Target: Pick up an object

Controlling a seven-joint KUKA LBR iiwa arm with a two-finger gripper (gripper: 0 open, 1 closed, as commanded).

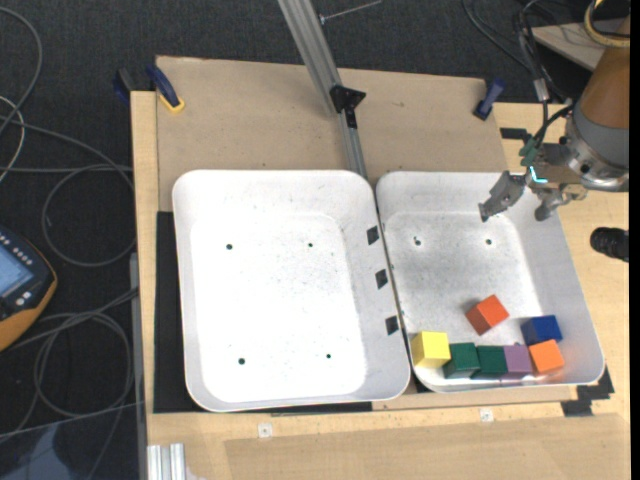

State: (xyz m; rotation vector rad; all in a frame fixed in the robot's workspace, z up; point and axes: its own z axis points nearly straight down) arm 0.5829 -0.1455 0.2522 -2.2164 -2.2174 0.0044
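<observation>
Before you, item by item.

Bench (300, 108): pale wood board, clamped at its far edge by blue clips at 11 o'clock (165, 88) and 1 o'clock (489, 96). A grey metal strut (315, 43) slants down from 12 o'clock and ends between the two bins.

Left bin (190, 268): shallow, white, speckled with dark scuffs, four small dark holes in its floor.

Right bin (400, 218): same make, touching the left bin along its edge, with black tabs at the seam. Its blocks sit crowded at its 6 o'clock edge: yellow block (432, 347), two green blocks (475, 359) side by side, purple block (517, 359), orange block (546, 355), and a blue block (541, 329) just behind the orange one. A red-orange block (488, 313) lies tilted and apart from the row, nearer the bin's centre.

Gripper (520, 200): at the right bin's 1 o'clock corner, well apart from every block. You see its two grey fingers spread apart with nothing between them.

Arm (605, 98): enters at 3 o'clock.

Floor: dark carpet, with looping cables (60, 188) at 9 o'clock and a handheld pendant (20, 278) with a lit screen at the left edge.
</observation>
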